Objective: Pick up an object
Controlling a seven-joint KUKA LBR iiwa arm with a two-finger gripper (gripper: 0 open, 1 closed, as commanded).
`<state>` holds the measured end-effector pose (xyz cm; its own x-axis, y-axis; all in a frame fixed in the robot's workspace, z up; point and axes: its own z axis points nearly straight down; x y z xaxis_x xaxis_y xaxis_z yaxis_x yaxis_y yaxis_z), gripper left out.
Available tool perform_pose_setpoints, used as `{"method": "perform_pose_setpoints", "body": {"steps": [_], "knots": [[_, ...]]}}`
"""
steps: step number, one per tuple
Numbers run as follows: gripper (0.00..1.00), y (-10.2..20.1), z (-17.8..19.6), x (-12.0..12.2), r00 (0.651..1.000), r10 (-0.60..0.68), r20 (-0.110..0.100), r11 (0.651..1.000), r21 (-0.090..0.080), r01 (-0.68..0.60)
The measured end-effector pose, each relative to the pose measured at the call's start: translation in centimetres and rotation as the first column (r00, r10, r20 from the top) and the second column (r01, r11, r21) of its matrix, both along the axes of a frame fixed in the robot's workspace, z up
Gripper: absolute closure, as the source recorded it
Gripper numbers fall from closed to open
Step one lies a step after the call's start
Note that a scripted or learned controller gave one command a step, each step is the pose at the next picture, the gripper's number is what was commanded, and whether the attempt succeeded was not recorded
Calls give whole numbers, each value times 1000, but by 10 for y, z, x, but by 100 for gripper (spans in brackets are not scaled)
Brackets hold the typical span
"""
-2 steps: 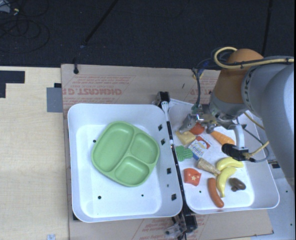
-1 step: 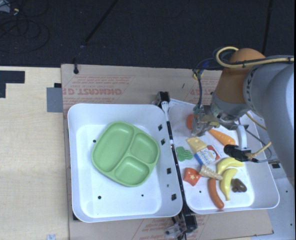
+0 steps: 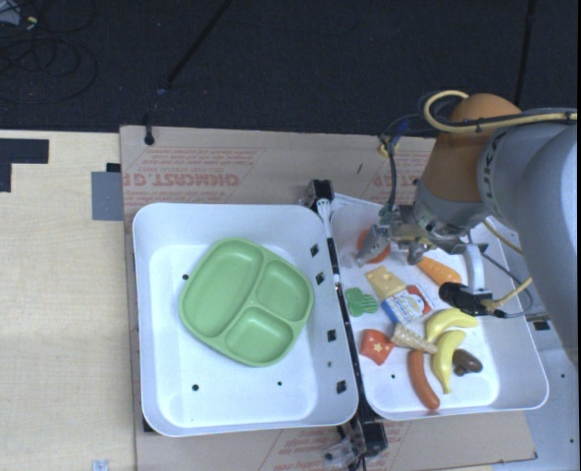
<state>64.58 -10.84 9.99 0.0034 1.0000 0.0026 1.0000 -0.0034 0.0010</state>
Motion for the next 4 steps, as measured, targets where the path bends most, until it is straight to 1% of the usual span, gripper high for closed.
{"method": "perform_pose_setpoints", "body": {"steps": [1, 2, 3, 4], "knots": [[0, 18, -5, -3, 1000, 5, -7, 1000, -1, -5], [0, 12, -12, -86, 1000, 3, -6, 1000, 0, -3], [0, 20, -13, -27, 1000, 3, -5, 1000, -2, -3], [0, -13, -12, -116, 1000, 1, -5, 1000, -1, -1]]}}
